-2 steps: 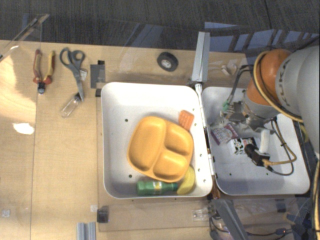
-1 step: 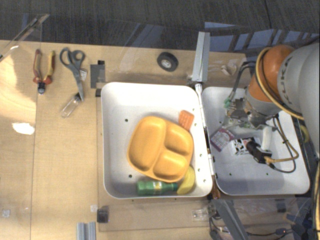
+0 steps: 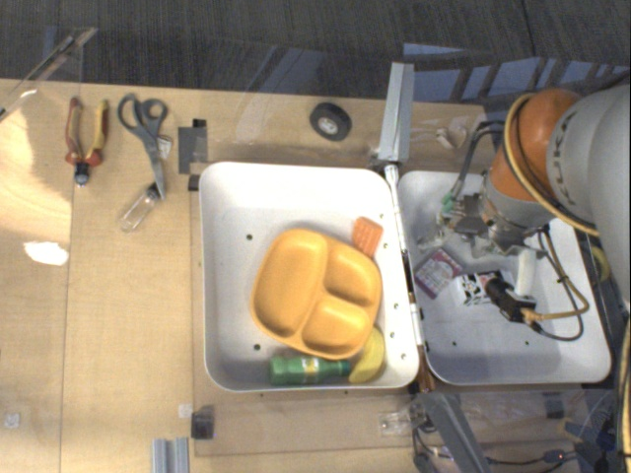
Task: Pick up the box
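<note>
The box (image 3: 433, 270) is seen near the right bin's (image 3: 582, 363) left wall, the gripper (image 3: 471, 233) lowered just beside it, its grip state undeterminable.

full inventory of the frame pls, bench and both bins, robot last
divided plate: 1, yellow, middle of left bin
orange block: 1, orange, at the plate's upper right edge
bottle: 1, green, left bin's near edge, lying flat
yellow fruit: 1, yellow, right of the bottle
box: 1, purple and white, left side of right bin
pliers: 1, red handles, bench far left
scissors: 1, grey, right of the pliers
tape roll: 1, black, bench behind left bin
arm: 1, grey with orange band, over right bin
gripper: 1, dark, above the right bin, beside the box
</note>
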### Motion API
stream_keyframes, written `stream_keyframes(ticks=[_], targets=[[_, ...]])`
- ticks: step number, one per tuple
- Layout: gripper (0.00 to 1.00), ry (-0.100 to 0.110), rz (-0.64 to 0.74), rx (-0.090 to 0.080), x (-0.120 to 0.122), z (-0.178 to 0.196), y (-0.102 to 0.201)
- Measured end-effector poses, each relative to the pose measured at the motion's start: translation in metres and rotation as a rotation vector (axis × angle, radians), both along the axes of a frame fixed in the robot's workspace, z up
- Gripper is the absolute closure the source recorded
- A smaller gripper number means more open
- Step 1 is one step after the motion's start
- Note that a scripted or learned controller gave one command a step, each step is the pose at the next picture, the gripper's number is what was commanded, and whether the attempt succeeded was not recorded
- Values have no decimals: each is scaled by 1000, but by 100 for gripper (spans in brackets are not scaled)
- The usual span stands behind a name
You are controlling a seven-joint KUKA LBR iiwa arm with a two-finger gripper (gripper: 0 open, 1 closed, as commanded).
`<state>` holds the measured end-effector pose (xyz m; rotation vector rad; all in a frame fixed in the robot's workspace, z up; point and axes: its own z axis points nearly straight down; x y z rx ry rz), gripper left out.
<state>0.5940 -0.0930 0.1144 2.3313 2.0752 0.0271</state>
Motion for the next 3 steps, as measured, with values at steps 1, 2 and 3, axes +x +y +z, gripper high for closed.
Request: stream_keyframes(ticks=[1, 2, 3], targets=[[0, 10, 95, 0, -73, -24, 0], [100, 1, 96, -4, -70, -12, -1], [100, 19, 203, 1, -48, 101, 53]])
